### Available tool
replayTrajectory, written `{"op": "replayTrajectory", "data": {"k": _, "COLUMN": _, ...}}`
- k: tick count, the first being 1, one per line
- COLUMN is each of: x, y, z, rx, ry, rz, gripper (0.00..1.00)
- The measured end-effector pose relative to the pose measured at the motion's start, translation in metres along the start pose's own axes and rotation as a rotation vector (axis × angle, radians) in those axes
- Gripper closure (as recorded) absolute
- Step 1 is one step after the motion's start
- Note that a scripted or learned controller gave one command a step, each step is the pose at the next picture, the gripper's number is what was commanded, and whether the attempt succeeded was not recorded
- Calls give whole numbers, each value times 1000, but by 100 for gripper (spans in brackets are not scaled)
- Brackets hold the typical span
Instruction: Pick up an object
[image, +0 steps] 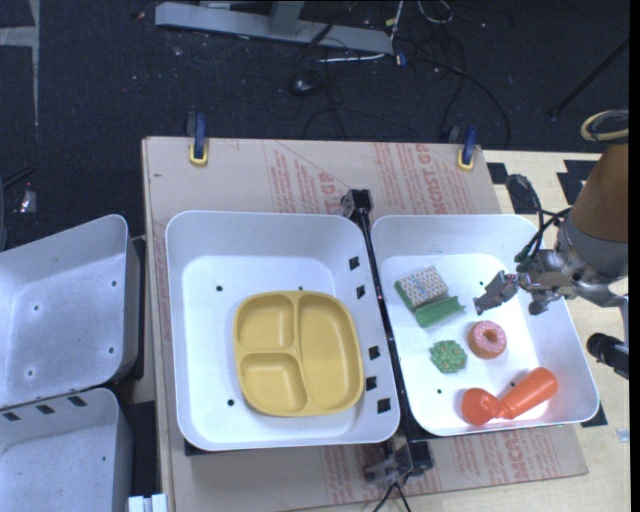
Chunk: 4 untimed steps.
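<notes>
Pincer (497, 292) above right bin (566, 330), near donut (488, 339)

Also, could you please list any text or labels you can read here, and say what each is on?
Red print on the brown board under the bins: upside down and blurred, not readable for sure.
No readable text on the yellow tray, the sponge, the donut or the bins.

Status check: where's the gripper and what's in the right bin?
Gripper over right bin, nothing seen between fingers. Pink donut just below it. Sponge, green ball, orange bottle nearby; none blocking.
</notes>
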<state>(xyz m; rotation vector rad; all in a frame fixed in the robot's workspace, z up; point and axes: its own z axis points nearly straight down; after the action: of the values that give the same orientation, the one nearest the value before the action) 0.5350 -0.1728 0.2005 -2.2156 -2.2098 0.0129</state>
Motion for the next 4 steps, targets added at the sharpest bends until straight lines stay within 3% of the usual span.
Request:
{"op": "replayTrajectory", "data": {"k": 1, "x": 1, "y": 3, "z": -8, "rx": -14, "ry": -3, "rz": -4, "gripper": 0}}
{"op": "replayTrajectory", "data": {"k": 3, "x": -6, "y": 1, "z": 105, "rx": -12, "ry": -2, "rz": -1, "gripper": 0}}
{"op": "replayTrajectory", "data": {"k": 4, "x": -6, "y": 2, "z": 92, "rx": -15, "ry": -3, "rz": -1, "gripper": 100}}
